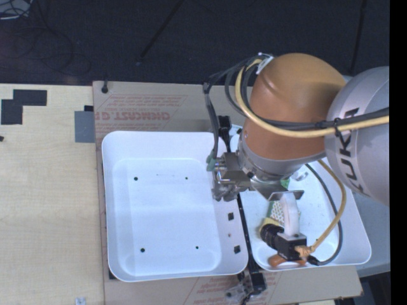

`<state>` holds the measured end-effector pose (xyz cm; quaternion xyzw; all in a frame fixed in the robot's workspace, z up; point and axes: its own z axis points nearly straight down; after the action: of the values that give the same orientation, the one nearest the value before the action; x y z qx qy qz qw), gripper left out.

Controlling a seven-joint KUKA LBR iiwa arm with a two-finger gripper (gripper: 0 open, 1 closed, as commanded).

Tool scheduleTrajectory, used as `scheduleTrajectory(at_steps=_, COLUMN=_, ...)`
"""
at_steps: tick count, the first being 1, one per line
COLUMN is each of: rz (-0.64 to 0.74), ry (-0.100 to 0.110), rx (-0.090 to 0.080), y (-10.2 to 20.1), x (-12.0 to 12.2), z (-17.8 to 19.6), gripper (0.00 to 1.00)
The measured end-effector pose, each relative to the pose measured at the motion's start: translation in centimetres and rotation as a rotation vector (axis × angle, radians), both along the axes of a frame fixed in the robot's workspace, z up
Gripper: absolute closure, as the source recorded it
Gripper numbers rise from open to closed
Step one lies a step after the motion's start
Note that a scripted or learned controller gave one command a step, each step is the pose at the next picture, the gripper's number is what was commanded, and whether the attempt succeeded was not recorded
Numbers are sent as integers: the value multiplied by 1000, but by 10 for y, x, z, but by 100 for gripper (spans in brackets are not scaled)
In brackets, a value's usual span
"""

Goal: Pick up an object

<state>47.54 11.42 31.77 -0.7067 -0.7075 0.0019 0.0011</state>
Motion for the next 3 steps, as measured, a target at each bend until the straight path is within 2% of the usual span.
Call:
scheduleTrajectory(at_steps=1, rz=-5, ry=-7, rx=0, y=-85, x=0, z=101, gripper=100)
scheduleTrajectory(at_steps=2, rz=-3, ry=5, rx=1, y=-88, x=0, z=-43, gripper=100)
scheduleTrajectory(at_steps=3, rz=-9, ry=3, rx=1, y=-207, x=-1, z=-77, gripper=100)
